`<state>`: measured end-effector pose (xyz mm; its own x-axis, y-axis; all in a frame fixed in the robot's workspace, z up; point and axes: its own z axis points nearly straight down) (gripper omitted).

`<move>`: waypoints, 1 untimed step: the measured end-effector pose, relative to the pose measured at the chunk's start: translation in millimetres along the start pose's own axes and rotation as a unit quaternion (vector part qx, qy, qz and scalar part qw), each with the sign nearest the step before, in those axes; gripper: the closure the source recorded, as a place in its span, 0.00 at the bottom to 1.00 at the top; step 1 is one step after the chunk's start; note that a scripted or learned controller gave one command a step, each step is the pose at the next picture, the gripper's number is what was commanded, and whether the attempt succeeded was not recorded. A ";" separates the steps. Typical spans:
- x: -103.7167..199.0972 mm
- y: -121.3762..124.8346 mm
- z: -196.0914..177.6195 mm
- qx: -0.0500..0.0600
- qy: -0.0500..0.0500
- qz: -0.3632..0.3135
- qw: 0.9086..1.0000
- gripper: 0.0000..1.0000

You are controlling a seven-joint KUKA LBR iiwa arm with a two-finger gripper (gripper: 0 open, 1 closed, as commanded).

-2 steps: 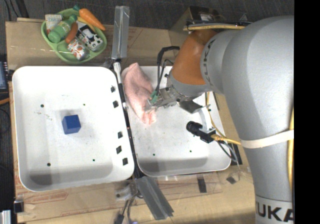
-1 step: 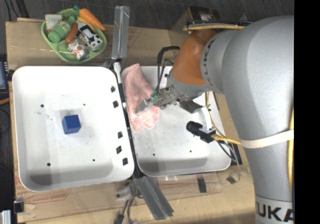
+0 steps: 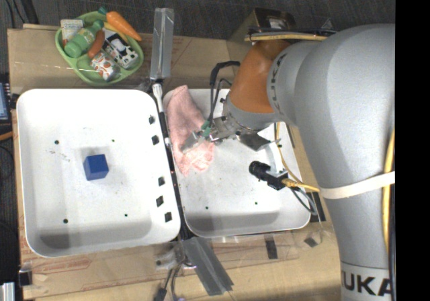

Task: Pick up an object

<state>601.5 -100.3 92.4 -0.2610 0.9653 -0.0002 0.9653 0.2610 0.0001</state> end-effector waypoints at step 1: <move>8.6 -17.6 0.9 0.002 0.001 0.010 1.000 0.00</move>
<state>582.3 -96.6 91.5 -0.2423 0.9702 0.0014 0.9702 0.2423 -0.0044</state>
